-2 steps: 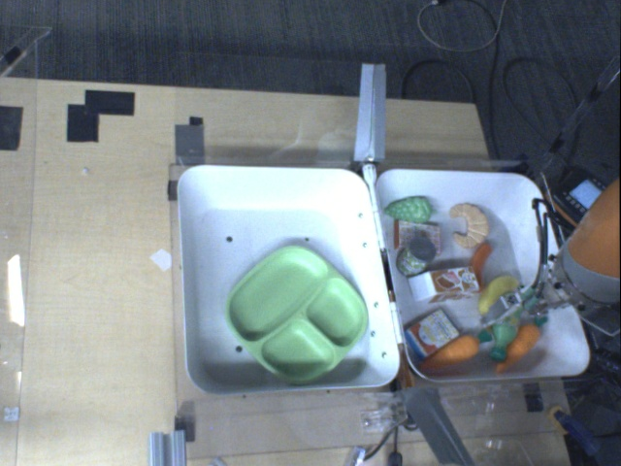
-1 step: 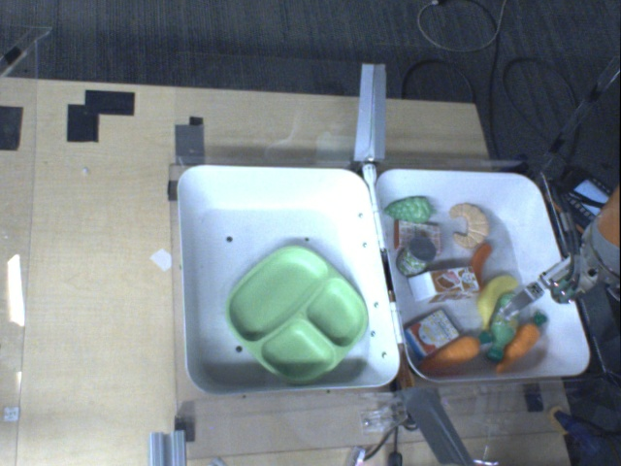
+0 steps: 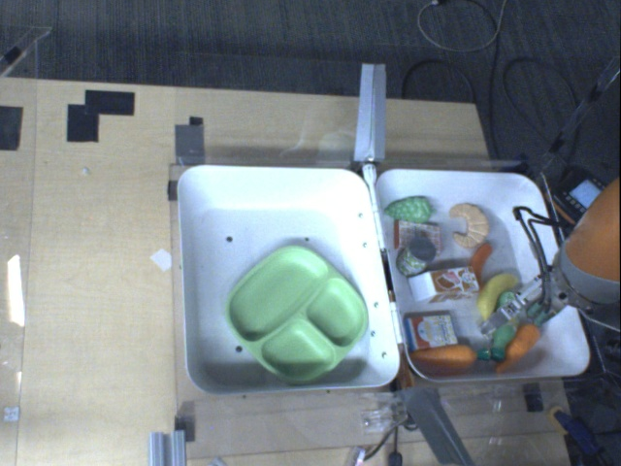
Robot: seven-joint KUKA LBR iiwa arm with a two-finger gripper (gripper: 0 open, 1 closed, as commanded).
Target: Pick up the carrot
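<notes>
The carrot (image 3: 522, 342) is orange with a green leafy top (image 3: 502, 338). It lies tilted near the front right corner of the right bin (image 3: 572, 359). My gripper (image 3: 521, 307) hangs just above and behind the carrot, close to its green end and beside a yellow banana (image 3: 492, 293). The arm's orange band (image 3: 594, 239) comes in from the right edge. Nothing is seen lifted off the bin floor.
The right bin is crowded: an orange oblong food (image 3: 444, 359), a small carton (image 3: 434, 330), a milk box (image 3: 450, 282), a reddish sausage (image 3: 480, 257), a croissant (image 3: 469, 221) and a green vegetable (image 3: 409, 207). The left bin (image 3: 209, 260) holds a green divided plate (image 3: 297, 312).
</notes>
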